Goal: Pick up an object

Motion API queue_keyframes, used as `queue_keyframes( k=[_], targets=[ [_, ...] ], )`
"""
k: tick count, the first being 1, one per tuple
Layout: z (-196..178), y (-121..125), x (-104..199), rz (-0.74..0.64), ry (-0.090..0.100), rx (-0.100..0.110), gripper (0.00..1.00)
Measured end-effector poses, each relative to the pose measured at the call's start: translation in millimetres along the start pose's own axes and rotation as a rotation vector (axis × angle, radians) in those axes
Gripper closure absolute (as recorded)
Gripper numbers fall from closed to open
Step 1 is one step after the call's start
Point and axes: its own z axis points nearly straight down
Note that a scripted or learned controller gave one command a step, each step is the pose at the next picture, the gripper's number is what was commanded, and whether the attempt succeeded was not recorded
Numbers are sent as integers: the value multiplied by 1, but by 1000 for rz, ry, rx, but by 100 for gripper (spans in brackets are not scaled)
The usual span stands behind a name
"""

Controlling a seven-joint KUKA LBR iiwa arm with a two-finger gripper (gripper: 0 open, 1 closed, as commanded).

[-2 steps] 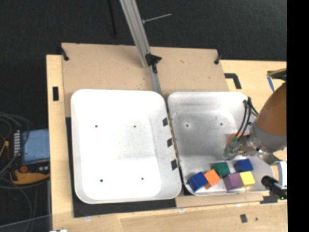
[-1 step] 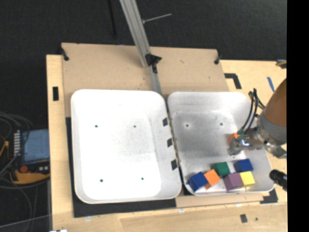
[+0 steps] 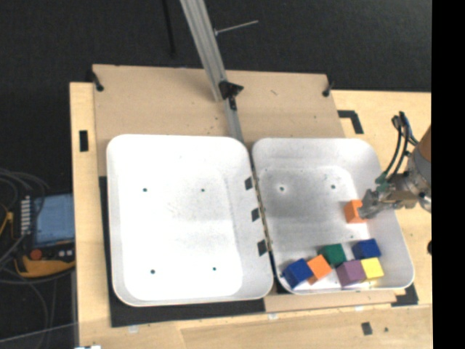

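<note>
Bins first: the left bin (image 3: 178,217) sits bare while the right bin (image 3: 305,195) carries a cluster of cubes along its near edge, plus one orange cube (image 3: 353,211) alone by the right wall. The gripper (image 3: 378,201) is right against that orange cube, but whether it's clamped or just touching, I can't tell, so the pick looks unfinished.

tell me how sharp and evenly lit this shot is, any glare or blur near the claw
Camera view: soft overall, with edges slightly fuzzy. The left bin is bright, nearly washed out, while the right bin shows a grey smudged patch at its middle. The claw by the orange block is blurred and small, so its fingers cannot be made out. The colours of the cubes along the bin's near edge stay distinct.
</note>
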Motion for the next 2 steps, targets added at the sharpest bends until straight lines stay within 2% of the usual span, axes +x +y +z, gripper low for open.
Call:
queue_keyframes(
  k=[1, 2],
  targets=[
    [-37, 2, -1, -1, 2, 4, 100],
    [-22, 22, 45, -1, 3, 10, 100]
  ],
)
